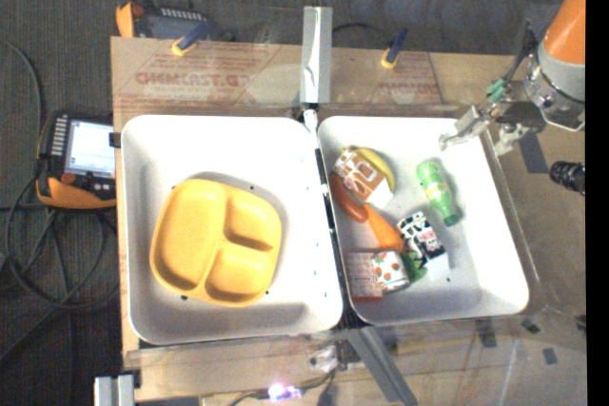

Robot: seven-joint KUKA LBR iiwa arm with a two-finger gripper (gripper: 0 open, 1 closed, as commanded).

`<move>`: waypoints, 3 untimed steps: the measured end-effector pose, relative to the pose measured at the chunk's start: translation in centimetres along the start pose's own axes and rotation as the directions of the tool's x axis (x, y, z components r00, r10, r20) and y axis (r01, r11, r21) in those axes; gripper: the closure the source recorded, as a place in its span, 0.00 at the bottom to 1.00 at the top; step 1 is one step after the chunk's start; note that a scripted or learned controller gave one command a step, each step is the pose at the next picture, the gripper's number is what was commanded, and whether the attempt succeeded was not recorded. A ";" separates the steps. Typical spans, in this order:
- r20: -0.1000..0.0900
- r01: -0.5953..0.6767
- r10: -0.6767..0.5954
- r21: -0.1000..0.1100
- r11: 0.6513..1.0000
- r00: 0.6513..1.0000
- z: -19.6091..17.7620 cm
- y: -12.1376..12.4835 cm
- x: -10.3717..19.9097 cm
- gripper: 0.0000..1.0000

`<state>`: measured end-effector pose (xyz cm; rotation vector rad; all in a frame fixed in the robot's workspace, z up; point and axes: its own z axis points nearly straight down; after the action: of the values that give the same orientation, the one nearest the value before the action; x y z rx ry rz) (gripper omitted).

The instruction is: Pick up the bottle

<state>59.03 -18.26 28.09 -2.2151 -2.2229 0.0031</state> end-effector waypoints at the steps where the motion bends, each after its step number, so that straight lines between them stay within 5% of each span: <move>1: 0.005 -0.179 0.179 -0.006 0.984 0.984 19.0 3.0 0.3 0.00; 2: 0.004 -0.191 0.191 -0.017 0.981 0.982 19.1 1.5 -1.0 0.00; 3: 0.003 -0.190 0.190 -0.013 0.982 0.982 18.4 1.5 -1.0 1.00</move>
<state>60.48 -19.19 9.68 -2.4265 -2.0096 -0.0063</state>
